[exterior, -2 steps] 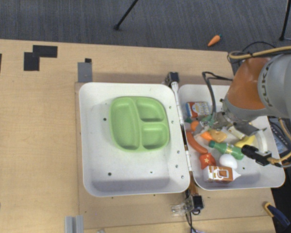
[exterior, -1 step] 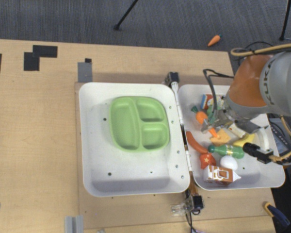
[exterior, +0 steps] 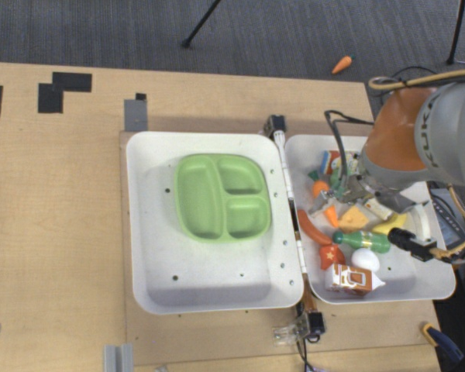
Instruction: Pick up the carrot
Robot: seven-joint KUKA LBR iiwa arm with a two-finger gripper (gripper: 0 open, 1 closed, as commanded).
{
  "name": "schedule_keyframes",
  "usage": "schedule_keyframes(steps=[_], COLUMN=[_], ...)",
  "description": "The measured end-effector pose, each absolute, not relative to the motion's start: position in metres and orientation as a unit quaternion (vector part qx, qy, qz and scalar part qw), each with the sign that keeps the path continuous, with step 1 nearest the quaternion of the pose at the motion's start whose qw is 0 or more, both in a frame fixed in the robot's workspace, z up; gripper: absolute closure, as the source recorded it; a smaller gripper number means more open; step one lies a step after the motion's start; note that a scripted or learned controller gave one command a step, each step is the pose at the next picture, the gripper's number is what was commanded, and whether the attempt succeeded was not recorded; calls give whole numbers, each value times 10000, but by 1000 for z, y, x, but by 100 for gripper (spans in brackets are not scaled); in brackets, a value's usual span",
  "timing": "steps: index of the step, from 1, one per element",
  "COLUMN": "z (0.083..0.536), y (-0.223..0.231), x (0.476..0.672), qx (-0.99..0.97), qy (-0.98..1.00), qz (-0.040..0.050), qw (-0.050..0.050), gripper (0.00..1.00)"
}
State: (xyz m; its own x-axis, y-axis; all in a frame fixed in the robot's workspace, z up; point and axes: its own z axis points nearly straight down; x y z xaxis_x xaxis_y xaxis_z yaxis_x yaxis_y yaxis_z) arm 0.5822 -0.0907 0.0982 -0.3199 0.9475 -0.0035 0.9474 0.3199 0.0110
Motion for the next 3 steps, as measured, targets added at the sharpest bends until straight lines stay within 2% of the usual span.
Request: schedule_keyframes(steps=[1,2,3], z=[87,87,87], y=[-89,-97,-85], x=[562,547,559], qx=[6587,7932,8403], qy=[7524,6090,5421], qz=[32,35,22], qw=[36,26,25], gripper=[0,0,0])
